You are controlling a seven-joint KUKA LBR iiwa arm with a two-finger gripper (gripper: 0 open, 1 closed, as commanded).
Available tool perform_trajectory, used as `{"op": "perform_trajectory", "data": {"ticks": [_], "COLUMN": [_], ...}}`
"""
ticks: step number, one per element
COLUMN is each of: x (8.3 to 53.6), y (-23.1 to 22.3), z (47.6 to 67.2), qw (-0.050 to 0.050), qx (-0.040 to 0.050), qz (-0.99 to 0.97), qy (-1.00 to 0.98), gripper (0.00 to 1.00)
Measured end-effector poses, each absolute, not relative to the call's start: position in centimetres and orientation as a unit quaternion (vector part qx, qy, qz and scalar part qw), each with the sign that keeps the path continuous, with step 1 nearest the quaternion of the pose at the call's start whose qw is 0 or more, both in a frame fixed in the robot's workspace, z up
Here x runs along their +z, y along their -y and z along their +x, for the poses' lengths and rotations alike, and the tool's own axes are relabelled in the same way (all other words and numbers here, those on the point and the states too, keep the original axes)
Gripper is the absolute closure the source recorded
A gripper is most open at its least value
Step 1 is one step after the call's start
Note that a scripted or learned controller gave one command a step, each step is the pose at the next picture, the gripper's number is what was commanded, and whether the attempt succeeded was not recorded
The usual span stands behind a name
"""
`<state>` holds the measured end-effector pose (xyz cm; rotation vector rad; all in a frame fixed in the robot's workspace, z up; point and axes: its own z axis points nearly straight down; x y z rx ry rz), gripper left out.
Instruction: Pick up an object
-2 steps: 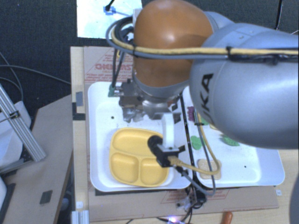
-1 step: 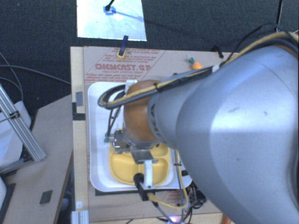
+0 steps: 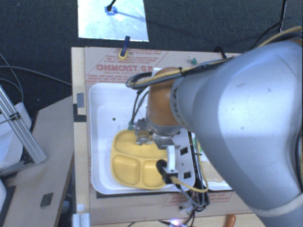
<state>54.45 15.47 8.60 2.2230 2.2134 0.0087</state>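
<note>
Arm [image 3: 246,126] reached in from the right and covered most of the right bin. Claw [image 3: 141,136] sat low over the left bin [image 3: 102,112], at the upper edge of a yellow divided tray [image 3: 130,167]. Whether it touched the tray was unclear. Could not tell if the claw was apart or together, as the wrist hid it. Tray lay flat in the near half of the left bin, compartments up. Bins rested on cardboard with red lettering [image 3: 118,67] covering the surface. A small blue-and-yellow item [image 3: 124,48] lay at the cardboard's far edge.
</note>
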Motion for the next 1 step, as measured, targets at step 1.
{"op": "perform_trajectory", "data": {"ticks": [1], "x": [9.04], "y": [-12.63], "z": [61.24], "qw": [-0.003], "qx": [-0.0012], "qz": [0.707], "qy": [-0.707], "gripper": [1.0]}}
